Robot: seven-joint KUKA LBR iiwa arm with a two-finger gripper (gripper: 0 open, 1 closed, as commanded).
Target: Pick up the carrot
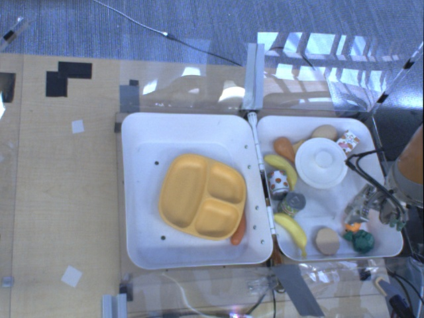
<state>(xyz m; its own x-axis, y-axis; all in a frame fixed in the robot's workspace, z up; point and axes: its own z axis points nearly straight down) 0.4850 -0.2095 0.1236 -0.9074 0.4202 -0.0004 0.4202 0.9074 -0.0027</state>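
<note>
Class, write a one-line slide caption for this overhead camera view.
Gripper hovers over the right bin while the carrot lies beside the yellow tray in the left bin.

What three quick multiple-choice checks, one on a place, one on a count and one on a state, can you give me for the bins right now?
1. Where does the yellow divided plate lie?
A. In the left bin
B. In the right bin
C. On the bench outside the bins

2. How many bananas lie in the right bin?
A. None
B. Two
C. Four

3. How does the white bowl sit?
A. Tipped on its side
B. Flat in the right bin
C. Stacked on the yellow plate

Answers:
1. A, the plate rests on the left bin floor.
2. B, one banana lies above the other banana near the divider.
3. B, its round rim faces the camera among the right bin's items.
</note>
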